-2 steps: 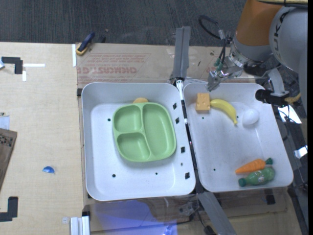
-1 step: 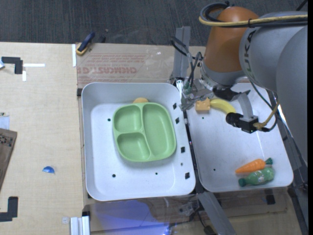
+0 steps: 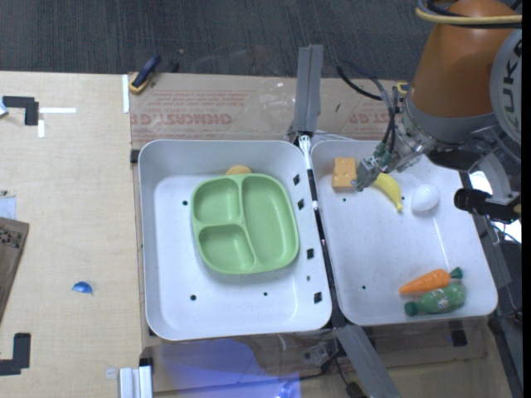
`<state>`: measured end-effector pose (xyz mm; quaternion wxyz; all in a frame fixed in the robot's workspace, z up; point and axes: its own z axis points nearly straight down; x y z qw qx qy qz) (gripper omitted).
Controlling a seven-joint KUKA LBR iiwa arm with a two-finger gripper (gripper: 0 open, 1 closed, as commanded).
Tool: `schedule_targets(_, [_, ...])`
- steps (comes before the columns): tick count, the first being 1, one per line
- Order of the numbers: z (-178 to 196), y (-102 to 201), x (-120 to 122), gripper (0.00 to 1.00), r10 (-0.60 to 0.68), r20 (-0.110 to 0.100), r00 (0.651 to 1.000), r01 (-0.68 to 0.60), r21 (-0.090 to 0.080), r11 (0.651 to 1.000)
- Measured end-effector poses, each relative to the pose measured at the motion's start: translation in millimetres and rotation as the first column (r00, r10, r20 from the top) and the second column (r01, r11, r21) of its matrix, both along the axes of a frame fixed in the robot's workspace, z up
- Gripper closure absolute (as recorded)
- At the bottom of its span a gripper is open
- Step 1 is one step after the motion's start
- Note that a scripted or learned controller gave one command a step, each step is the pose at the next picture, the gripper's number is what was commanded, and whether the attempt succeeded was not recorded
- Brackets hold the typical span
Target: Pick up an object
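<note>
Your gripper sits low in the upper left part of the right bin, its tip between the yellow-orange block and the banana; you cannot tell whether it is wide or narrow, and nothing shows between its tips. Just right of the banana lies a white egg. Toward the lower right of that bin you have a carrot lying against a green vegetable toy. The left bin holds a green divided plate, a small yellow object peeking out behind its far rim. Both bins rest on a pale wooden bench, with brown cardboard behind them and dark grey carpet across the top of the frame.
</note>
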<state>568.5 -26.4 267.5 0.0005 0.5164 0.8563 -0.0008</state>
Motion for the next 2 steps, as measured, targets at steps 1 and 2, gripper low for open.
schedule_targets(1, [-77.1,-31.9,-19.8,1.00,-0.282,-0.003,0.959,0.282,0.000,0.959])
schedule_targets(2, [-77.1,-32.0,-19.9,0.00,-0.283,-0.003,0.959,0.283,0.000,0.959])
